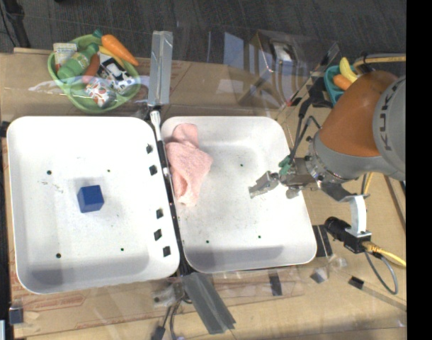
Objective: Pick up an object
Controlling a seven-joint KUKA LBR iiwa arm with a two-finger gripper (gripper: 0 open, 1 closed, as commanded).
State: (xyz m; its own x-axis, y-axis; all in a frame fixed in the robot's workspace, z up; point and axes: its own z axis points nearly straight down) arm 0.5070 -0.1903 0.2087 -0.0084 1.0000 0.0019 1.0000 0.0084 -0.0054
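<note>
Blue block sits alone in the left bin, toward the middle-left, well apart from everything else. The pink cloth lies crumpled against the left wall of the right bin. The pincer hangs over the right bin's right half, near nothing; can't tell if it's apart or together. A green bowl of toys sits on the bench behind the left bin.

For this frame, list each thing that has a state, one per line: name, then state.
blue cube: resting on the floor of the left bin, untouched.
pink cloth: crumpled, lying along the right bin's left wall.
gripper: over the right bin, holding nothing.
green bowl: upright, full of small items, on the bench behind the left bin.
</note>
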